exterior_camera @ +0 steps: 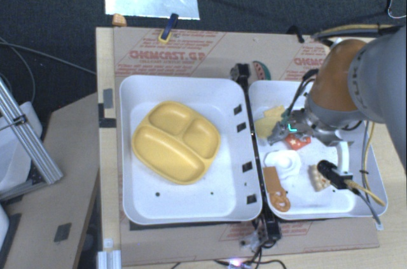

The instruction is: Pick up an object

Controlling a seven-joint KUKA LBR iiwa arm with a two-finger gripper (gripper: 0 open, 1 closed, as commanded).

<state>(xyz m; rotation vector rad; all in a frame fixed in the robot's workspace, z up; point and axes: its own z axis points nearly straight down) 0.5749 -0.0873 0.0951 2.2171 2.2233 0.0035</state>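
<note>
You're seeing the arm (356,86) reaching low into the right bin (375,188), its gripper (284,130) hovering beside the yellow piece (271,114); grip state is unclear.

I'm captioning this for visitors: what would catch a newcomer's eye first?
The yellow divided tray lying alone in the left bin stands out most. Next is the grey arm with its orange band, reaching from the right over the right bin, where small objects lie clustered.
</note>
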